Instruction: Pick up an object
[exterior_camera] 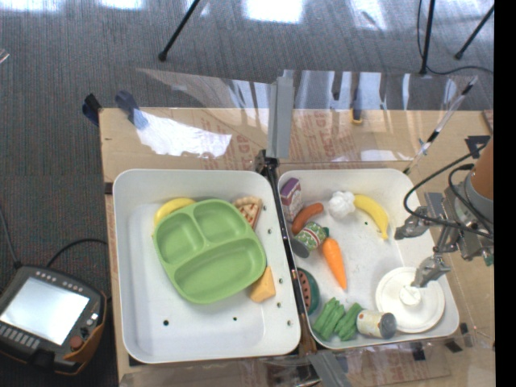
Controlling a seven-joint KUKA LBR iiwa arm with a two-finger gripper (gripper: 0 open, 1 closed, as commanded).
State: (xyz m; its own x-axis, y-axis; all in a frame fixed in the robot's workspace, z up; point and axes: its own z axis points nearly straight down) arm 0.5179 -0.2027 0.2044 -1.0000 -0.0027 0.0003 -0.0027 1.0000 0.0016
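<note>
Whether the jaws are open or closed cannot be told; the gripper point(425, 274) seems to hover above the white plate point(412, 301), lower right of the frame, with an orange carrot point(334, 262) left of it

Two white bins point(129, 216) sit side by side. The left one contains one green divided plate point(210, 250). The right one contains one banana point(372, 213), one carrot point(334, 262), one sausage point(307, 216) and one white plate point(411, 300).
</note>
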